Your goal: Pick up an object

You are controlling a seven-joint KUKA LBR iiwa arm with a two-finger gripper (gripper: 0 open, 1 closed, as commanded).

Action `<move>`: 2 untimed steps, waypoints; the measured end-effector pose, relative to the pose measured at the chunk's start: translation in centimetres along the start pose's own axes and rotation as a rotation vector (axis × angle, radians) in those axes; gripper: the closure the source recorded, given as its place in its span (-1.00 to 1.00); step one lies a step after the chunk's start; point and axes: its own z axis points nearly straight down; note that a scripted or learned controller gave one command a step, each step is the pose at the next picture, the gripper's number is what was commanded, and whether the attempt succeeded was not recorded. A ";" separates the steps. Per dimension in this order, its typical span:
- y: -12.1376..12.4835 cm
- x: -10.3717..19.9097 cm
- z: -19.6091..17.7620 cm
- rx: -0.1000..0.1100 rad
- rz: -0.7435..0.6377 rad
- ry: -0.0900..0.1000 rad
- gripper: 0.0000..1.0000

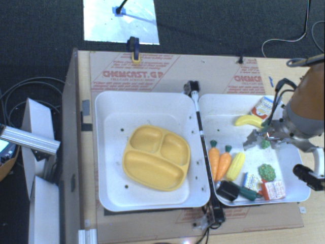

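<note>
My gripper (259,138) hangs over the right bin (223,111), just below the banana (249,120). Two carrots (219,162) and corn (235,165) lie lower left of it. The divided tray (156,157) sits in the left bin (109,136).

Dark carpet floor (213,14); shiny metal plate (121,14); brown bench board (152,72).

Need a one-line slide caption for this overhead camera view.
End effector hovers in the right bin near a banana and toy food; yellow divided plate sits in the left bin.
</note>
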 end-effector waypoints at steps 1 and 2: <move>1.4 1.7 9.7 -0.004 0.000 -0.001 -1.00; 14.0 2.3 9.5 -0.012 -0.007 -0.002 -1.00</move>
